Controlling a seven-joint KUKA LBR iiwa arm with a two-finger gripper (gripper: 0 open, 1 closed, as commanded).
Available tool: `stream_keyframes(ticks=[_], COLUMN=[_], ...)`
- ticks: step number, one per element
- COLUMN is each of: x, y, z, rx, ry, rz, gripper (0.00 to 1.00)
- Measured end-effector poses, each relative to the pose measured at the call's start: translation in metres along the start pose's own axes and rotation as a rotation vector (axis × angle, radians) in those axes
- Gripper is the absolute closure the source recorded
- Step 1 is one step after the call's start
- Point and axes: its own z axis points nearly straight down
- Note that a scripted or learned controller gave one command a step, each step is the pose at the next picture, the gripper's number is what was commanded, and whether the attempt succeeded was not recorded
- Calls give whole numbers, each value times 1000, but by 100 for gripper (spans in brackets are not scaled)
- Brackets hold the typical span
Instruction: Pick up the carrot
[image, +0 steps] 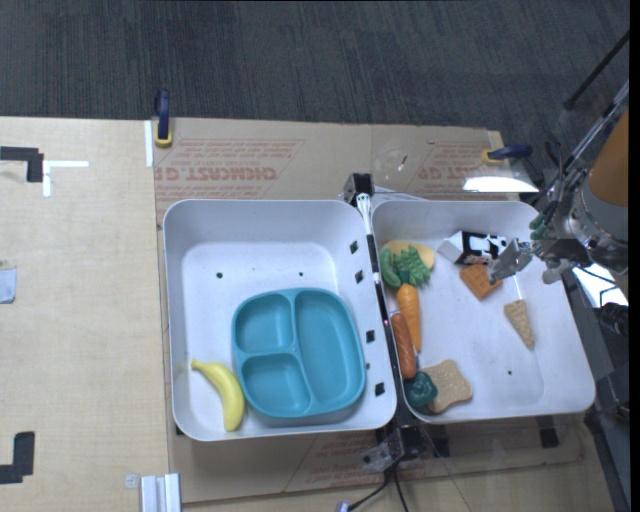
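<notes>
The carrot (408, 305) lies in the right bin (560, 395), well to the left of the hand (520, 258), tight along the bin's left wall. Its orange body runs lengthwise down that wall, with its leafy green top (403, 265) at the far end. It looks like a toy: light, stiff and smooth, so it would likely slip if pinched near the tapered tip. A hot dog (403, 345) lies touching its lower end, and a yellow piece (428, 256) sits just behind the greens. The best hold is probably across the thick orange middle, with the squeeze running across the body. The wall crowds one side, so one finger would need to slide in between carrot and wall; that gap looks narrow.

The arm comes in from the right edge, wrist low over the bin's far right corner. The hand points left, near an orange cracker (480, 280) and beside a tan wedge (520, 322). Nothing shows between its fingers, and whether they are spread or closed I cannot tell.
</notes>
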Motion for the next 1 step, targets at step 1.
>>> stream_keyframes(ticks=[1], x=[-7], y=[50], z=[108], rx=[3], ry=[1], rz=[121], gripper=[0])
